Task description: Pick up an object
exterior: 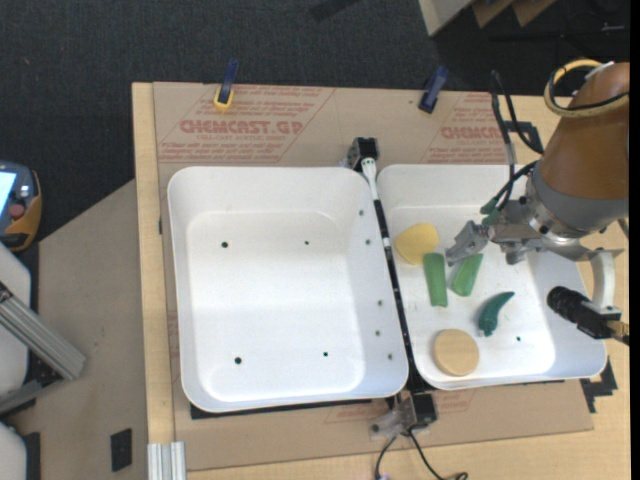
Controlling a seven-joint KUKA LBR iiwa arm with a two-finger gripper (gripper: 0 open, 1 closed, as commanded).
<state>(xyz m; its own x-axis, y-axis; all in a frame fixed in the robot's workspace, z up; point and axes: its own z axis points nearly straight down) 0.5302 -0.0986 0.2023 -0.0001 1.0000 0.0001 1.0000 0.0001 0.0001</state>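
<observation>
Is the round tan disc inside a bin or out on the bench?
Inside. The round tan disc lies flat on the floor of the right white bin, near its front edge.

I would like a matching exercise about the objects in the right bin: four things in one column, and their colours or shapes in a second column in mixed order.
Things:
1. object nearest the divider between the bins
2. object nearest the front wall of the right bin
3. long straight stick
4. curved object

Descriptions:
A. dark teal
B. tan round disc
C. yellow
D. bright green

Pairs: 1-C, 2-B, 3-D, 4-A
</observation>
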